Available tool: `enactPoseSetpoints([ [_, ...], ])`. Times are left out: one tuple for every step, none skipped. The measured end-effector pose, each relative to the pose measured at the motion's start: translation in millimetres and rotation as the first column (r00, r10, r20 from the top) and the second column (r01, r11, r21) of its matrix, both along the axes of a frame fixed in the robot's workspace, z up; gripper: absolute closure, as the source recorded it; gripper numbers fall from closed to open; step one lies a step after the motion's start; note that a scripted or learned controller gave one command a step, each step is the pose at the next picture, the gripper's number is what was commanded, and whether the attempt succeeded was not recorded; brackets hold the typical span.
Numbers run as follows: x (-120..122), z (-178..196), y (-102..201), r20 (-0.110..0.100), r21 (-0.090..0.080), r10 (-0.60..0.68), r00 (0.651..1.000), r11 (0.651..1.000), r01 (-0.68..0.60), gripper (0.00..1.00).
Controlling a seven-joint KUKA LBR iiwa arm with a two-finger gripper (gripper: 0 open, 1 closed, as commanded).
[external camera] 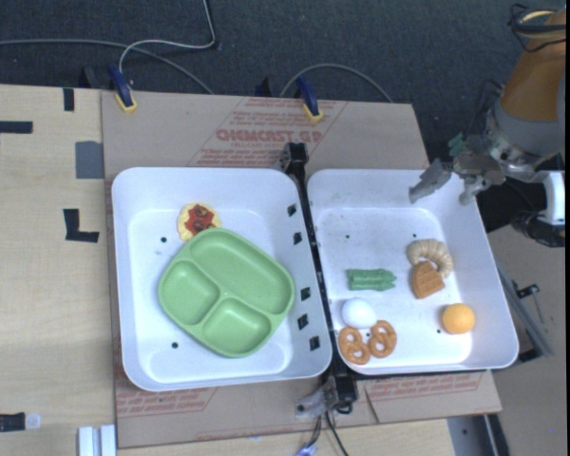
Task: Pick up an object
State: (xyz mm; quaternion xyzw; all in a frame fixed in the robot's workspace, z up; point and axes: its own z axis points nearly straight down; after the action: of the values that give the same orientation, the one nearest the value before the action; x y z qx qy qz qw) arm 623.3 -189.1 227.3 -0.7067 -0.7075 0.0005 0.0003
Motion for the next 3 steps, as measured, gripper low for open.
enactPoseSetpoints([
  [-56, -49, -35, -0.002, 0.000, -0.001, 1.000, 1.000, 0.001, 0.00],
  [-66, -136, -28, 0.014, -0.009, -0.001, 1.000, 1.000, 0.002, 0.00],
  [-82, -136, 9, 0.022, -0.013, -0.001, 1.000, 1.000, 0.001, 0.00],
])
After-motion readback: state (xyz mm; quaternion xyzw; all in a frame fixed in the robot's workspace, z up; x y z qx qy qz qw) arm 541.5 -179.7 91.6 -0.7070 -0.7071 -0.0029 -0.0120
